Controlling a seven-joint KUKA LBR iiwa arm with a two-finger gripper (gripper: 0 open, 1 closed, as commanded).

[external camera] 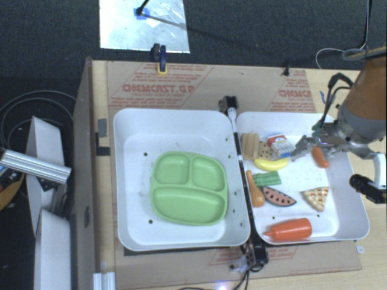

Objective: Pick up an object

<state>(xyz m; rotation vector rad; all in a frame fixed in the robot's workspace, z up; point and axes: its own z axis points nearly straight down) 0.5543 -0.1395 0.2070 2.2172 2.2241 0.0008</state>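
Grey two-finger gripper [306, 145] is seen low over the right white bin [352, 222], finger state can't be told. Small orange sausage-shaped toy [320, 156] lies just beside it on the bin floor. Yellow toy banana [271, 163] and red-white carton [277, 144] sit nearby. Green divided plastic tray [188, 188] is placed in the left white bin [130, 162].

- Divided plate [188, 188] is lying in the left bin [130, 138].
- Right bin [351, 213] is holding a banana [271, 163], with a watermelon slice [279, 197] in front of it.
- Pizza slice [317, 197] is lying right of the watermelon slice.
- Sausage [289, 229] is lying at the front wall.
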